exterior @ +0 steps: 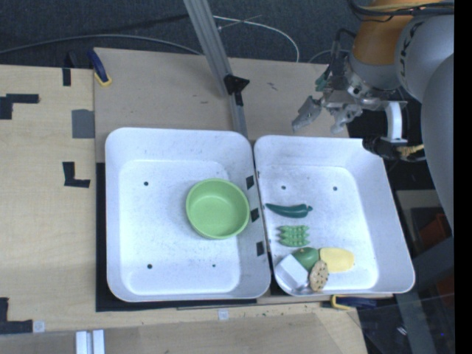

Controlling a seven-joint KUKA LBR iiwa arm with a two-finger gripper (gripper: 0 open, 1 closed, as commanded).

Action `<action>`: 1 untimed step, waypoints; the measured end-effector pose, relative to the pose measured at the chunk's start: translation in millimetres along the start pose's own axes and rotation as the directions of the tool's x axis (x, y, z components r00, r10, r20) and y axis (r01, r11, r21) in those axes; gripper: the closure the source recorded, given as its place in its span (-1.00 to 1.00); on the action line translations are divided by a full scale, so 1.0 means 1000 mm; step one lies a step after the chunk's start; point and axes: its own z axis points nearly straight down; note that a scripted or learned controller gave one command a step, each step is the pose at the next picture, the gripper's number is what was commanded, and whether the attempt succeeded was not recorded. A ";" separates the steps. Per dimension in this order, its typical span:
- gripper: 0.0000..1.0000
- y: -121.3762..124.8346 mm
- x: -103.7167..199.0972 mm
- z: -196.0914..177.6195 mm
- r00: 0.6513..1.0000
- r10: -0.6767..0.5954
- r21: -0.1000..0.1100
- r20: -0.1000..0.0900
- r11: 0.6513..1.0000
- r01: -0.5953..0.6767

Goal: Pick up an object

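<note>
My jaws (321, 118) hang above the far rim of the right bin (383, 190), spread apart with nothing between them; one finger (304, 116) slants out toward the left bin and the other sits closer to my wrist. Everything I could pick up lies well away from the jaws, toward the near side of the right bin. Nearest to them is a dark green chili pepper (289, 210), lying across the bin floor close to the wall between the two bins. Just beyond it, farther from the jaws, is a small green pea pod (293, 235). Farther still, in the bin's near left corner, a cluster sits pressed together: a green rounded piece (306, 257), a yellow lemon-like piece (337, 259) touching it on the side toward my arm, a white block (292, 273) and a speckled brown cookie (318, 275) at the near wall. Off to the left of the jaws, in the left bin (125, 198), a light green bowl (217, 209) stands upright, well apart from me. Both bins rest on the wooden surface (44, 220).
</note>
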 end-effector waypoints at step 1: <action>-1.00 0.000 0.000 0.000 1.000 0.000 0.000 0.000 1.000 0.000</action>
